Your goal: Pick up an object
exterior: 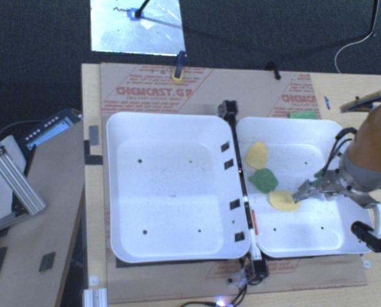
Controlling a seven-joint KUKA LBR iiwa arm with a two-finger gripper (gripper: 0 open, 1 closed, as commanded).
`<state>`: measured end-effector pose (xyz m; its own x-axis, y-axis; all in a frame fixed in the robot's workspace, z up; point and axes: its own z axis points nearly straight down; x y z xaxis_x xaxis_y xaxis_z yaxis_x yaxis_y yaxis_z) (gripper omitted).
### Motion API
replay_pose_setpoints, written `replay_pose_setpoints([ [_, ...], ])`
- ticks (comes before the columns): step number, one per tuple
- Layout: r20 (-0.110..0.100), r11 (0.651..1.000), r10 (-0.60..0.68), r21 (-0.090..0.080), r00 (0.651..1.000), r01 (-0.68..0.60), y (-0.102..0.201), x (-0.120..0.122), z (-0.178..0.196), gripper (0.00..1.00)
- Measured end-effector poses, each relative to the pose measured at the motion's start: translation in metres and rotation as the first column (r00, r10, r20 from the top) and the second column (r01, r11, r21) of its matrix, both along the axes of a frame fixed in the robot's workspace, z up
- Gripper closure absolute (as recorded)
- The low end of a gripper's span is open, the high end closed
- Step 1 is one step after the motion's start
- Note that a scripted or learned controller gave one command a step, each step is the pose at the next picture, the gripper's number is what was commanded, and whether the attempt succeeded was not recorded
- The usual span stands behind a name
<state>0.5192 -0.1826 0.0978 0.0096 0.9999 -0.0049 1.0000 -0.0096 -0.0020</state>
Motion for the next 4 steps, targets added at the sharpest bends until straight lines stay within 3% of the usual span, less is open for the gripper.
replay_pose_setpoints([
  [2,0.010,1.000,0.019,0.005,1.000,-0.019,0.079,0.119,-0.012,0.00],
  [3,0.009,1.000,0.016,0.004,1.000,-0.016,0.075,0.117,-0.001,1.00],
  [4,0.023,1.000,0.017,0.002,1.000,-0.017,0.088,0.148,0.162,1.00],
])
